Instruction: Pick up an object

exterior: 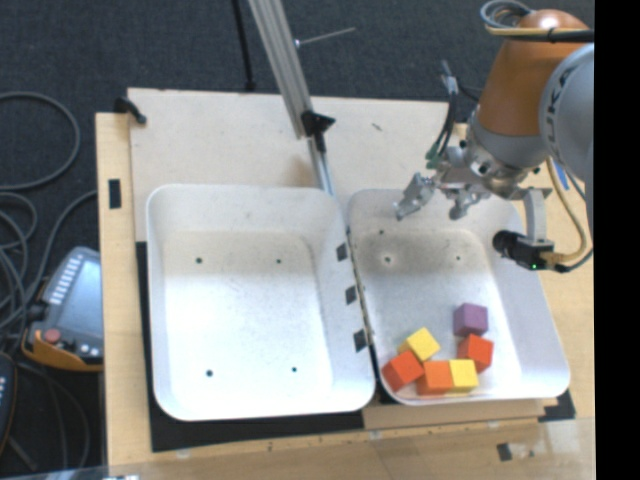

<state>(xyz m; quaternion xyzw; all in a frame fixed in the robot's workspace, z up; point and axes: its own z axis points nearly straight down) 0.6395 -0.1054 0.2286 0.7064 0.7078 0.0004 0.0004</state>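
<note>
Several small blocks lie bunched at the near end of the right bin (520, 298): a purple block (471, 318), a yellow block (423, 344), an orange-red block (478, 351), an orange block (404, 369), another orange one (438, 376) and a second yellow one (463, 373). My gripper (437, 201) hangs over the far end of that bin, well away from the blocks. Its two fingers are spread apart with nothing between them.
The left bin (240, 298) sits beside the right one, with a raised divider between them. A slanted metal pole (285, 58) rises from the bench behind the bins. Cables and a pendant lie on the floor at left.
</note>
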